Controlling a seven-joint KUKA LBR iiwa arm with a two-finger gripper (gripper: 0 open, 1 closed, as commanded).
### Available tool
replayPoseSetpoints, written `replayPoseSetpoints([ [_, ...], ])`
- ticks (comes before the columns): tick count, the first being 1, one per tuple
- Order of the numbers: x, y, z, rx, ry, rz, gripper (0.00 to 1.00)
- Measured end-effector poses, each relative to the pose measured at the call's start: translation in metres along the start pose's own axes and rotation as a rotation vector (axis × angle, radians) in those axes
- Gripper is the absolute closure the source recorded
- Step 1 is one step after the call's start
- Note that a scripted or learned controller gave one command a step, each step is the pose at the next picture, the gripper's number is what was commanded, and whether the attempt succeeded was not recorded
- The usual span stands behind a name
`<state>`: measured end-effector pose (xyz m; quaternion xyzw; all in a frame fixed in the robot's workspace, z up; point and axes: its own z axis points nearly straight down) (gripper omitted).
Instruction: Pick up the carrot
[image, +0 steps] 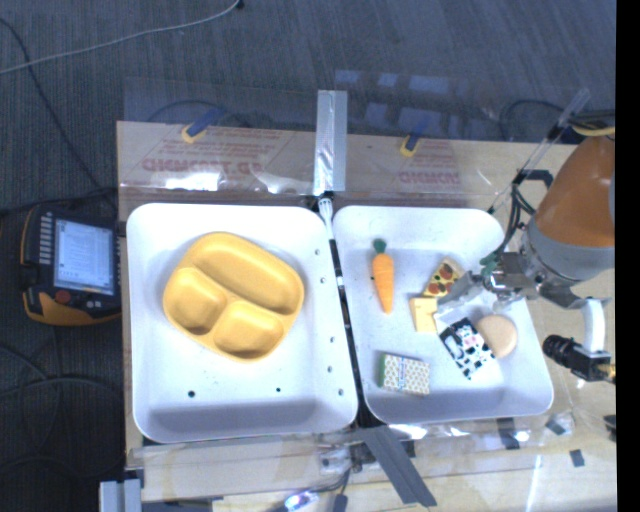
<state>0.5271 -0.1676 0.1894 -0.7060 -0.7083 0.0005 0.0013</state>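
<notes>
The carrot (383, 281), orange with a small green top, lies in the right bin (400, 222) near its left wall, top end pointing to the far side. My gripper (478, 288) hangs low over the right half of that bin, to the right of the carrot and apart from it. It sits just beside a toy pizza slice (443, 277). From this slanted view its tip is too dark and small to read. Nothing is seen held in it.
Also in the right bin are a yellow cheese block (424, 314), a black-and-white patterned piece (467, 348), a tan round bun (498, 335) and a green patterned box (405, 373). The left bin (150, 400) holds a yellow divided plate (233, 293).
</notes>
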Motion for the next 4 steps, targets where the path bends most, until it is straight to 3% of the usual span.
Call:
replayPoseSetpoints([
  [1, 0.054, 0.041, 0.099, -0.014, -0.006, -0.144, 0.0],
  [2, 0.066, 0.088, 0.099, -0.012, -0.004, 0.004, 0.0],
  [3, 0.066, 0.089, 0.089, -0.014, -0.005, 0.003, 1.0],
  [4, 0.117, 0.139, 0.009, 0.009, -0.004, -0.056, 1.0],
])
